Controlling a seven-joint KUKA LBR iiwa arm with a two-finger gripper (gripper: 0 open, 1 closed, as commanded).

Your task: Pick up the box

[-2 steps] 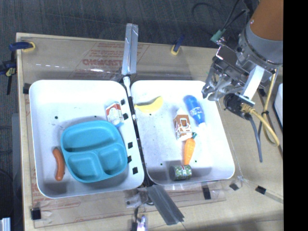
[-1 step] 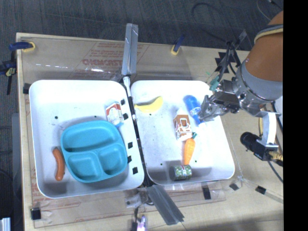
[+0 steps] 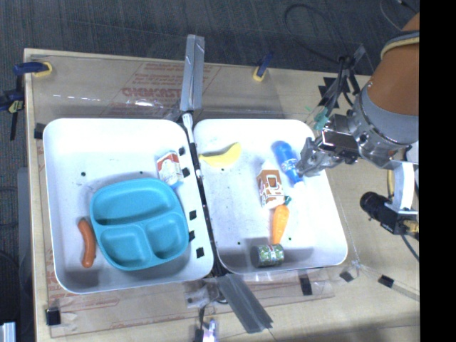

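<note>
We log the scene from the overhead camera. The table (image 3: 107, 77) carries two shallow white bins side by side, a left bin (image 3: 64, 141) and a right bin (image 3: 320, 241).

The box (image 3: 271, 187), a small brown-and-white carton, lies flat in the right bin, a little right of that bin's middle. An orange carrot (image 3: 279, 223) lies just below it, its top end touching or nearly touching the box's lower corner. A blue bottle (image 3: 285, 159) lies just above and to the right of the box. A yellow banana (image 3: 222, 154) rests near the bin's upper left corner, well apart from the box. A small green can (image 3: 270, 255) lies on its side near the lower edge of the bin.

The left bin holds a blue divided plate (image 3: 139, 223), a sausage (image 3: 87, 242) just left of the plate, and a small red-and-white carton (image 3: 169, 167) at the plate's upper right.

The arm (image 3: 395, 84) reaches in from the right. The pincer (image 3: 308, 161) sits over the right rim of the right bin, right beside the blue bottle and near the box's upper right. We cannot tell how the pincer is set; nothing visible lies in it.
</note>
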